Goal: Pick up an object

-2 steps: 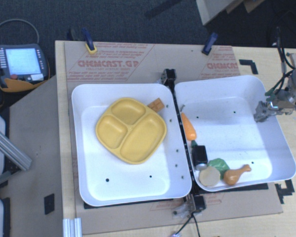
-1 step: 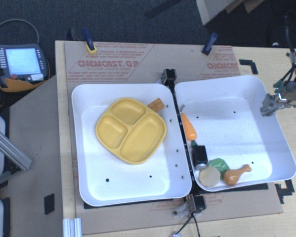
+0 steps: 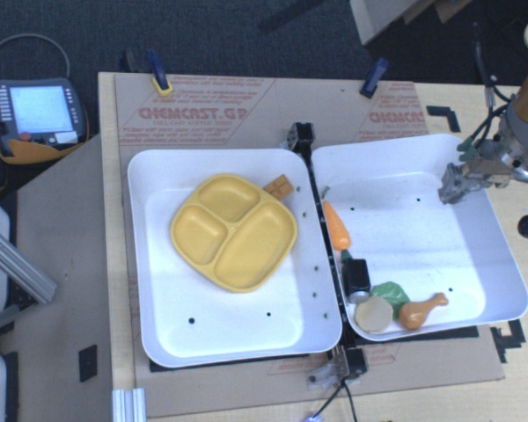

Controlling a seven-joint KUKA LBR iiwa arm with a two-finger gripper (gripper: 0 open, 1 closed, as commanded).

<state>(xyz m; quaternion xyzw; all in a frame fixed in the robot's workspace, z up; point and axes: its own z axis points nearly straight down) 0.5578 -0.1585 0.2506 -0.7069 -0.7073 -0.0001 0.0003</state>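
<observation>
My gripper (image 3: 453, 192) hangs over the right bin's (image 3: 422, 161) far right side, above bare white floor, with nothing seen between its fingers. An orange carrot (image 3: 336, 225) lies by the bin's left wall. Below it sits a small black block (image 3: 357, 276). At the front left corner lie a green leafy piece (image 3: 392, 292), a pale round disc (image 3: 374, 315) and a brown drumstick (image 3: 421, 309). All of these lie well to the left of and nearer than the gripper.
The left bin (image 3: 150, 236) holds a yellow divided plate (image 3: 234, 232) with a small brown block (image 3: 279, 185) at its upper right edge. A black clamp (image 3: 301, 135) sits at the divider between the bins. A teach pendant (image 3: 37, 114) lies off the bench at far left.
</observation>
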